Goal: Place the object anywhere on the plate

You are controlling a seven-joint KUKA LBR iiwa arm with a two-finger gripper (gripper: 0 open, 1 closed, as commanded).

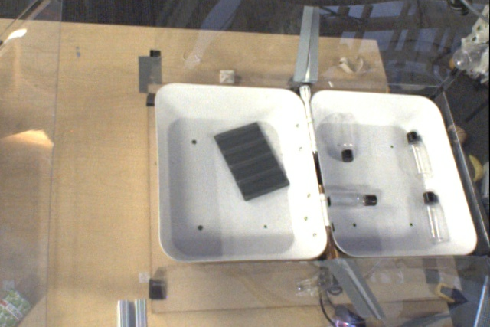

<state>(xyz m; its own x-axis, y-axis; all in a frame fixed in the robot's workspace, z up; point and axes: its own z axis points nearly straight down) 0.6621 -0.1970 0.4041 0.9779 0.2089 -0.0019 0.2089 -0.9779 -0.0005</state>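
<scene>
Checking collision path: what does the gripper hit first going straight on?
Cannot tell its heading; the shape at the upper right edge is blurred. Nearest thing: the right bin rim, likely.

Even, fairly bright light falls from above. The white bins (pixel 230 99) glow nearly washed out, with soft grey shadows along their lower inner walls. Pale reflections streak the tabletop (pixel 92 165) at left. The whole picture is slightly soft and grainy.

The clear vials (pixel 419 153) in the right bin (pixel 452 241) nearly vanish against the white, only their black caps reading clearly. Equipment (pixel 471 19) at the upper right is cut by the edge.
</scene>
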